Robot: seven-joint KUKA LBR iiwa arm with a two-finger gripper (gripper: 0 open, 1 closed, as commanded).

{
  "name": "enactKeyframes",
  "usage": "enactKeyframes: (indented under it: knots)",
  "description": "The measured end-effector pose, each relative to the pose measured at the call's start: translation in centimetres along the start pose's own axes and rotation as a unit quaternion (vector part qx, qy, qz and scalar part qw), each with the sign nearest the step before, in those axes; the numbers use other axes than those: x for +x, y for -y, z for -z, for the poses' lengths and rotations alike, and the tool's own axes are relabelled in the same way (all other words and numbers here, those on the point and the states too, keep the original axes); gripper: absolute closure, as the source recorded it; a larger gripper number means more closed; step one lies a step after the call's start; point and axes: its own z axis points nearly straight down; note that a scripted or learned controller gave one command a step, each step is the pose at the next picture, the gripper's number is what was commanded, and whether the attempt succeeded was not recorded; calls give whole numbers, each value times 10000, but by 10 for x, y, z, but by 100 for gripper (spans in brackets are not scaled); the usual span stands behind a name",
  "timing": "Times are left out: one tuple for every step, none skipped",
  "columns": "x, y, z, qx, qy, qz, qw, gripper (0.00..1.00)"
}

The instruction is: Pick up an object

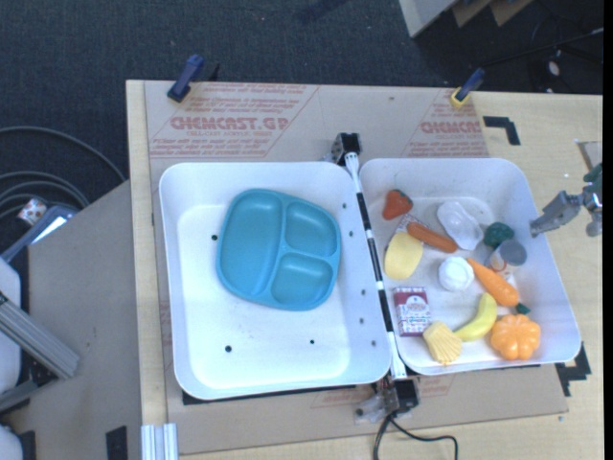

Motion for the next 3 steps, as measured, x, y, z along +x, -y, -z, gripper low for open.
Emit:
enactKeyframes:
  knots:
    - [3, -34, -188, 33, -53, 18, 10000, 0]
    - [0, -35, -177, 6, -16, 5, 10000, 100]
    - [86, -44, -123, -5, -5, 7, 10000, 100]
